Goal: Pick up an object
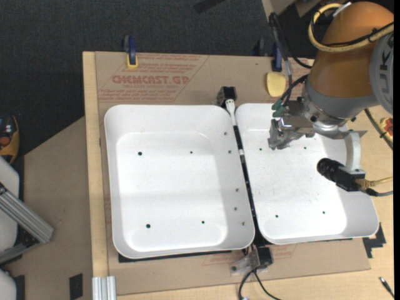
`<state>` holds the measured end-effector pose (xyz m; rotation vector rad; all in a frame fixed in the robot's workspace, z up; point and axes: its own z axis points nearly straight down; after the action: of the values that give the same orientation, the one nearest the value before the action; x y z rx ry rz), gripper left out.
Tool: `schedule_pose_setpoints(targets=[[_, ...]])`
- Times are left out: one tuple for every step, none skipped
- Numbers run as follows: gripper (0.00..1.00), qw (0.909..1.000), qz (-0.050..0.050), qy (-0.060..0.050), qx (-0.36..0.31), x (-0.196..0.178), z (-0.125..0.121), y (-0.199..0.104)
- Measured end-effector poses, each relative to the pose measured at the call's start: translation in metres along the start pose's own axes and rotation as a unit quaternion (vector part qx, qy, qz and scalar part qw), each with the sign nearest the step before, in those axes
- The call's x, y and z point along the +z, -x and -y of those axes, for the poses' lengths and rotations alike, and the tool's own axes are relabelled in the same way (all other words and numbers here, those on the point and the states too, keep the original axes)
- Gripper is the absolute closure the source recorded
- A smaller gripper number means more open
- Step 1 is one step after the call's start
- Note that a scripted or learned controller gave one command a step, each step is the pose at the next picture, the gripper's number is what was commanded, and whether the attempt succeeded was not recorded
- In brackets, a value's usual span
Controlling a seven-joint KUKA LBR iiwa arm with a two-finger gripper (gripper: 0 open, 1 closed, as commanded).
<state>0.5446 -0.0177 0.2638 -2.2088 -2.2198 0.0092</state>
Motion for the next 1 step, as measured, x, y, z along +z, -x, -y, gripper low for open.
schedule_pose_setpoints(targets=[[1.00, 0.9999, 0.001, 0.014, 0.000, -0.1213, -0.0225, -0.0318]])
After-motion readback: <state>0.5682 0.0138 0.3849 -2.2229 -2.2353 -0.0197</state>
